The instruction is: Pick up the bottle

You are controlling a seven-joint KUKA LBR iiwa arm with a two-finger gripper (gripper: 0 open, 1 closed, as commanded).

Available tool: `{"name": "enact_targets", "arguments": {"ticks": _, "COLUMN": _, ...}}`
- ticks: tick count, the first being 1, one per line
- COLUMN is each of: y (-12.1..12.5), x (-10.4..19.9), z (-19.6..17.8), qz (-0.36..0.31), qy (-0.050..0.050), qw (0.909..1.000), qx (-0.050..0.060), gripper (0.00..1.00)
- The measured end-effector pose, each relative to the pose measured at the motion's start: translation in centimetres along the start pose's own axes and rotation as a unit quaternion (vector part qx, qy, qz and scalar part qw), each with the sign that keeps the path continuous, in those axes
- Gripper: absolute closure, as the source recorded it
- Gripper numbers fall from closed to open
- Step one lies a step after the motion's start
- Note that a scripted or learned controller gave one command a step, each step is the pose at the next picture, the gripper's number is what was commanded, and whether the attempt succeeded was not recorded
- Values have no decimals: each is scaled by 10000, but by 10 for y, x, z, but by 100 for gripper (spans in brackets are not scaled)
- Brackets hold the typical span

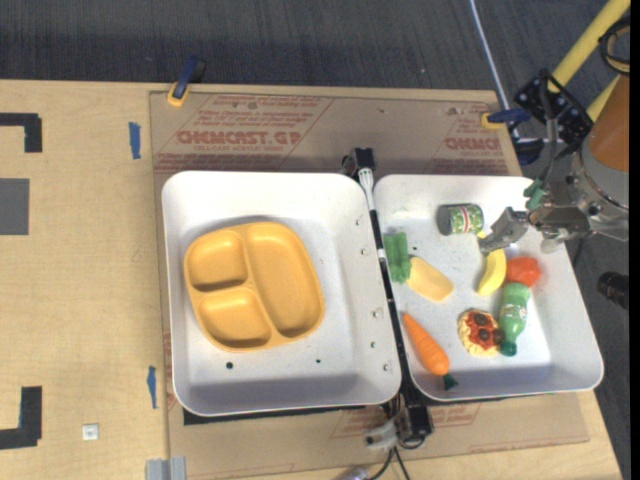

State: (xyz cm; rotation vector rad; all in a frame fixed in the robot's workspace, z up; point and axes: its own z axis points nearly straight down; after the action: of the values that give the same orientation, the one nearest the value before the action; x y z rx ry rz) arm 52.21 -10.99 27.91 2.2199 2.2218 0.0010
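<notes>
The bottle [514, 314] is green with a white label and a dark cap. It lies in the right bin [570, 368] toward the front right, cap pointing at the front edge. My gripper [510, 226] hangs over the upper right of that bin, above and behind the bottle and apart from it. A yellow banana [491, 271] and a red tomato [523, 270] lie between the gripper and the bottle. I see nothing held in the gripper.
The right bin also holds a small can [460, 219], a green vegetable [398, 256], a pale yellow wedge [430, 280], a carrot [427, 344] and a pizza-like toy [479, 331] touching the bottle. A yellow divided plate [252, 285] sits in the left bin [200, 198].
</notes>
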Motion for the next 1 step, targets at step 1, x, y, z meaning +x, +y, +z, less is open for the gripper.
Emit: {"name": "enact_targets", "arguments": {"ticks": 1, "y": 4, "x": -74, "z": 71, "qz": -559, "qy": 2, "qw": 9984, "qx": 9, "gripper": 0}}
